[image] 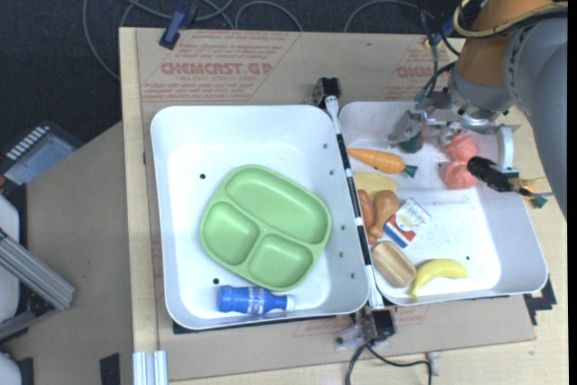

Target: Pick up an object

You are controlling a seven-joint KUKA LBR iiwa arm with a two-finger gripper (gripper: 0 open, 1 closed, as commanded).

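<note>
A brown board point(270, 59) on dark carpet carries two white bins. The left bin point(171, 194) holds a green divided plate point(264, 227) and a blue bottle point(252, 300) lying near its front wall. In the right bin point(518, 234) lie a carrot point(379, 160), a banana point(439, 273), a bread roll point(393, 264), a small carton point(407, 222) and a pink toy point(461, 161). The gripper point(448, 123) hovers over that bin's far end, just beside the pink toy.

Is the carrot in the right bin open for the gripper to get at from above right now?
Probably yes: the carrot lies uncovered near the bin's left wall, the gripper hovers just beside it.
</note>
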